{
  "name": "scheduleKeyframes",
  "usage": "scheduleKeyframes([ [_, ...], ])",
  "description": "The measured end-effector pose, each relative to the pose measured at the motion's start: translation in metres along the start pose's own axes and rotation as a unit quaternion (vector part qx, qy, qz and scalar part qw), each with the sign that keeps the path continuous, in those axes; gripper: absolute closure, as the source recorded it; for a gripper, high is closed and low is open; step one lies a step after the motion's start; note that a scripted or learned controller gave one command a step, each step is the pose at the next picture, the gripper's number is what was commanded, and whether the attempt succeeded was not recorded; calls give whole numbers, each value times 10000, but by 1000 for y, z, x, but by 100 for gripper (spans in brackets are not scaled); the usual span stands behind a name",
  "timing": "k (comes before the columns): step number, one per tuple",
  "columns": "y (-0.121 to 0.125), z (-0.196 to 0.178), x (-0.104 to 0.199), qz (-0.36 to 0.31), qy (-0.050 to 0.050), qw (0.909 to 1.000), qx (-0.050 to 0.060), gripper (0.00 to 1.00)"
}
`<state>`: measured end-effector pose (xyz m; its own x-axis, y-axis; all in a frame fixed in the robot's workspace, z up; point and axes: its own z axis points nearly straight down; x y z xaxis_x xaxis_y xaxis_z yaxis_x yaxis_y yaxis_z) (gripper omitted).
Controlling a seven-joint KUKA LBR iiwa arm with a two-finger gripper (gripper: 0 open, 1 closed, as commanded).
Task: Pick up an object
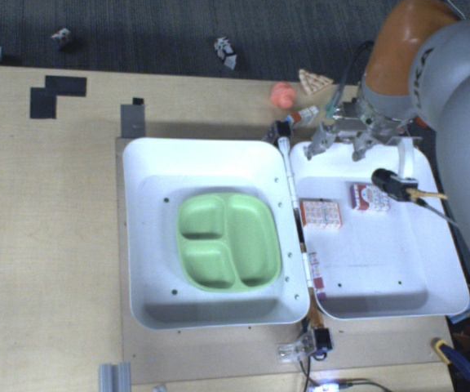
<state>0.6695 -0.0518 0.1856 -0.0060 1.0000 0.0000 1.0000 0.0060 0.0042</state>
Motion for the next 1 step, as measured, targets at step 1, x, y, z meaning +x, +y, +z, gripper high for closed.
scheduleKeyframes([
  [1, -94, 86, -40, 16, 1, 10000, -2, 0],
])
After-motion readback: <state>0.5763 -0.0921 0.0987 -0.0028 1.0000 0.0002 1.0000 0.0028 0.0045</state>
